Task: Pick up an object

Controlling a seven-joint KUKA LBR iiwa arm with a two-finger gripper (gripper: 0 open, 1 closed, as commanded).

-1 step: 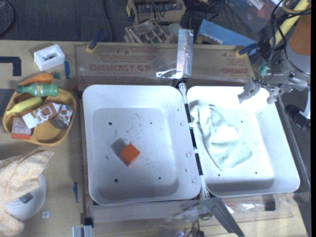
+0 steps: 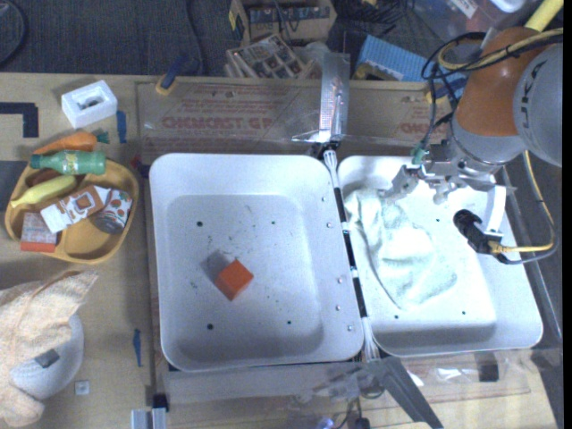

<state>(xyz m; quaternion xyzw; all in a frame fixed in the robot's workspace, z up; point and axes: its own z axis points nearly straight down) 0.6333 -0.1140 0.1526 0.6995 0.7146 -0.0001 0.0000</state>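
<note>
A: State the position of the arm.

B: The grey arm (image 2: pixel 514 88) with its orange band enters from the right and hangs over the upper part of the right bin (image 2: pixel 527 329). The gripper (image 2: pixel 420 181) sits near that bin's upper left area, above a crumpled pale cloth (image 2: pixel 407 248).

A: Condition of the gripper?

B: I cannot tell how far it stands open from this angle, and nothing can be seen held in it.

A: Contents of the bins?

B: Right bin: the pale cloth, spread from the upper left toward the centre. Left bin (image 2: pixel 170 186): one orange block (image 2: pixel 236 279), lying left of centre toward the near side, with a small grey patch touching its upper left corner. The block is well apart from the gripper, in the other bin.

A: Anything else on the desk (image 2: pixel 36 92)?

B: At the far left, a yellow bowl (image 2: pixel 89 244) with a green bottle (image 2: pixel 71 162) and assorted packets. A white box (image 2: pixel 89 104) sits behind it. A peach cloth (image 2: pixel 40 307) lies at the lower left.
</note>
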